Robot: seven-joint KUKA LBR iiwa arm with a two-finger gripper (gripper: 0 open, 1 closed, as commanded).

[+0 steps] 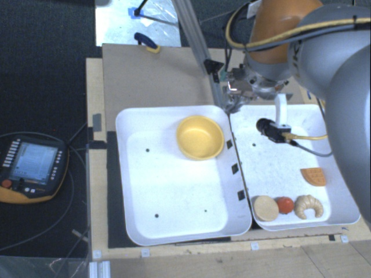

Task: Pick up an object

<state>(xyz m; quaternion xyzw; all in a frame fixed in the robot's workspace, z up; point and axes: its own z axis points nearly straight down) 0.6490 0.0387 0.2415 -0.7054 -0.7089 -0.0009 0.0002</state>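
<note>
Yellow bowl (200, 136) alone, left bin (139, 213) — gripper (232, 105) nr rim.

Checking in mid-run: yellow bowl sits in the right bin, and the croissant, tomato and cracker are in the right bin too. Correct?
Not quite. The camera view shows the yellow bowl in the left bin. The croissant, tomato and cracker are in the right bin, as you said.

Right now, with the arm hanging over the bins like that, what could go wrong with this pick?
The gripper sits over the bins' adjoining walls, so a straight descent may strike a rim rather than an object. The round cookie, tomato and croissant lie bunched in the right bin's near corner, so a grasp could knock a neighbour. The yellow bowl may be too wide.
</note>
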